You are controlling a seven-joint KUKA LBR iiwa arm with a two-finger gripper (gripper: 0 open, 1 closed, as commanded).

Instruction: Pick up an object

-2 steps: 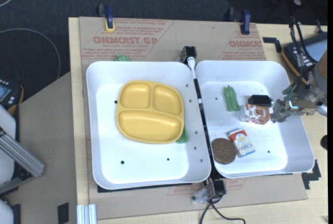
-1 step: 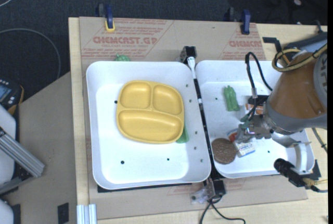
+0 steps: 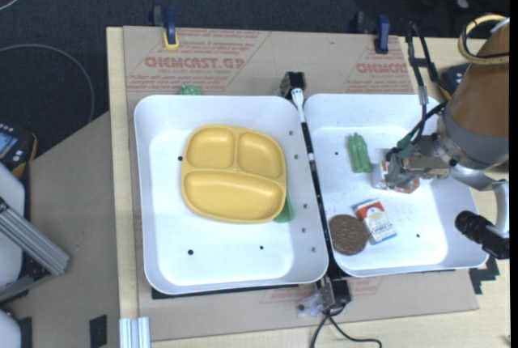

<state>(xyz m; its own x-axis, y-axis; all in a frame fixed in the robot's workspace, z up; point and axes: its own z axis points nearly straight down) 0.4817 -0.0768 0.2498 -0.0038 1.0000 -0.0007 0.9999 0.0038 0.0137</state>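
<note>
My gripper (image 3: pixel 398 176) is low in the right bin (image 3: pixel 429 257), near its middle, over a small orange and white object (image 3: pixel 407 185) that shows at its tip. A green elongated object (image 3: pixel 358 152) lies just left of the gripper. In front of it sit a small red, white and blue box (image 3: pixel 377 221) and a brown round disc (image 3: pixel 350 233). The left bin (image 3: pixel 162 241) holds a yellow divided plate (image 3: pixel 235 174), with a bit of a green object (image 3: pixel 284 213) poking out from under the plate's right edge.
A black divider strip (image 3: pixel 308 156) runs between the two bins. Blue clamps (image 3: pixel 169 25) (image 3: pixel 381 32) hold the cardboard backing at the far edge. Cables (image 3: pixel 421 75) hang along the arm on the right.
</note>
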